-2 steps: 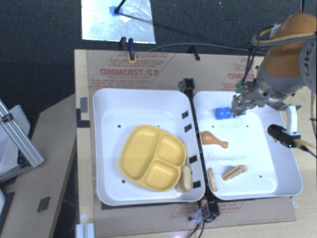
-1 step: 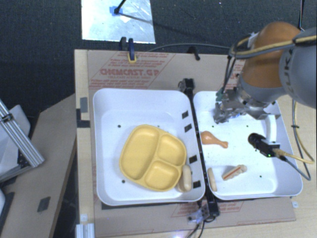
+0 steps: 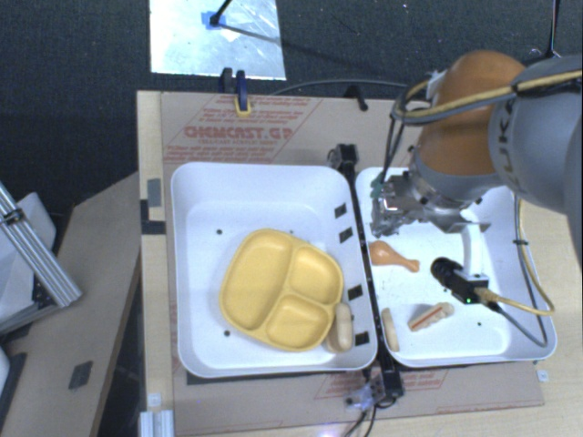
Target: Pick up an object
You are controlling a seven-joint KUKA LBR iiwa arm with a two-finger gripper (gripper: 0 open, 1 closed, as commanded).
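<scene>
The tool [image 3: 393, 200] hangs over the right bin [image 3: 524, 340], grip unreadable; a drumstick [image 3: 393, 256] just below it, hot dog [image 3: 430, 316] nearer the bin's front.

Looked like smooth glossy plastic: yellow divided tray [image 3: 278, 299], two shallow white bins [image 3: 200, 235]. Matt brown cardboard sheet [image 3: 241, 126] beneath. Shiny foil-like square [image 3: 219, 25].

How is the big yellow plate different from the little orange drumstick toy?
The yellow divided plastic plate is far larger than the small orange drumstick-shaped toy. The plate lies in the left white bin; the toy lies in the right white bin, beside the divider. The plate is flat with three compartments; the toy is a rounded lump with a thin handle. Both lie untouched.
</scene>
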